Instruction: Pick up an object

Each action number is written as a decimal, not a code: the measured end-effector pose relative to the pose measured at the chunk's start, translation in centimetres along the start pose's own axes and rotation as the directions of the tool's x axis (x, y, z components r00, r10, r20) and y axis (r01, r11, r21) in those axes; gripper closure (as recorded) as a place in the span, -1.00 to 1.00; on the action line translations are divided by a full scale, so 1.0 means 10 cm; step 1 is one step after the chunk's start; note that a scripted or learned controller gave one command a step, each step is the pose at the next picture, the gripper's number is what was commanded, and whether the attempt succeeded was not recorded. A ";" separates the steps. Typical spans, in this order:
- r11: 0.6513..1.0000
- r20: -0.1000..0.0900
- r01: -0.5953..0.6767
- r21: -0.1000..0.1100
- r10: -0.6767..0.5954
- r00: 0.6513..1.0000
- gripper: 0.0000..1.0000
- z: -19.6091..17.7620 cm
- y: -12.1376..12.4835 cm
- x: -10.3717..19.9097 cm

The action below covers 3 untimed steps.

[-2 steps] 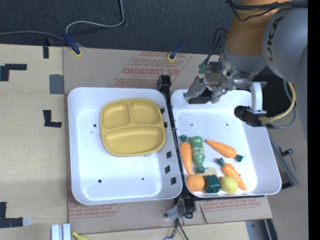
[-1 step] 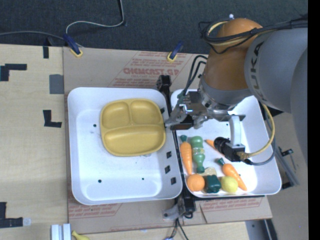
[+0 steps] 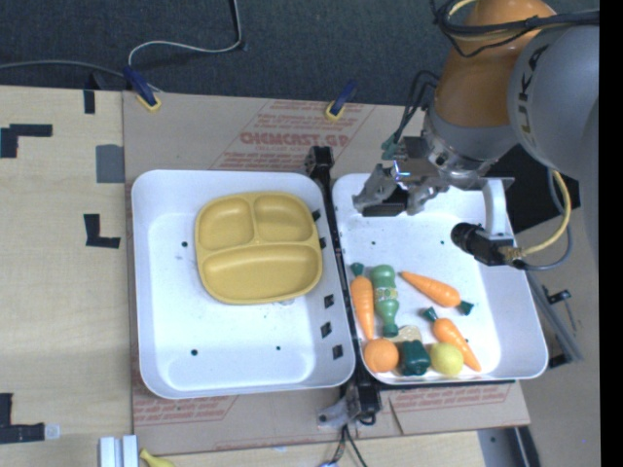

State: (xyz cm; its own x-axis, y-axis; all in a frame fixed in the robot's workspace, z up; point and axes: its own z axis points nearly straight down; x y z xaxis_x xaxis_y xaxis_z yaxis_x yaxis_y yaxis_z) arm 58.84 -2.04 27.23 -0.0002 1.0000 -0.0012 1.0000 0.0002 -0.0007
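mostly smooth plastic carrots, glossy yellow tray

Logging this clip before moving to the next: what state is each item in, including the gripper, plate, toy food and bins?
gripper: above the right bin's far end, nothing seen between its fingers
yellow plate: flat, right way up, in the left bin
left bin: holds the plate
right bin: toy food clustered at near end
carrots: three, lying flat
orange: resting by the near wall

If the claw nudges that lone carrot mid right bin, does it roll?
Probably. The carrot looks round and tapered, so it would likely swing in an arc. Its glossy plastic look suggests light, stiff, somewhat slippery. It lies apart from the other toys on bare bin floor.
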 end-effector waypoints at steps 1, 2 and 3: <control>1.000 -0.002 0.003 0.001 -0.003 1.000 1.00 0.23 -0.53 0.90; 1.000 0.000 0.000 0.000 0.000 1.000 1.00 -0.03 -0.26 0.43; 1.000 -0.001 0.003 0.002 -0.003 1.000 1.00 0.03 -0.90 1.12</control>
